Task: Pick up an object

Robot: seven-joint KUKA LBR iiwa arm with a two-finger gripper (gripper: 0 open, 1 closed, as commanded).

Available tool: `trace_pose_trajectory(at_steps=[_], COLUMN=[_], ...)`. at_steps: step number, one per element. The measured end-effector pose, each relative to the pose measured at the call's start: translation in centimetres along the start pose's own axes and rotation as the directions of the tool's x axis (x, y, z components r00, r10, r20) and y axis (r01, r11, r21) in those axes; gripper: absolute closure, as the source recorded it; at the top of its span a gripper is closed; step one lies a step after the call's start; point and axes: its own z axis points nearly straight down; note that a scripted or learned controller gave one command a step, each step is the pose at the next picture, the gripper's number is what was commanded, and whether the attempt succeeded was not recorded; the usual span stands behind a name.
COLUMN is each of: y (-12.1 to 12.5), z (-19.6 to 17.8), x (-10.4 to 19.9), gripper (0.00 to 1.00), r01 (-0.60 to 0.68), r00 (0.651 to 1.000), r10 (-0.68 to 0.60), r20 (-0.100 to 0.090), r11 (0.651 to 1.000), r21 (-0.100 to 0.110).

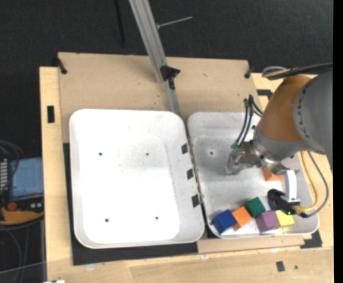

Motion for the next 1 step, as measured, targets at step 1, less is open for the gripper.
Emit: trace_pose_trajectory(at_steps=[1], y=[1.06], z=[-5.68], x=[0.51], gripper=[1.0], r01=[0.014], r00=[1.0], r10=[-0.014], r20=[0.0], r11=[1.0], r21=[0.0])
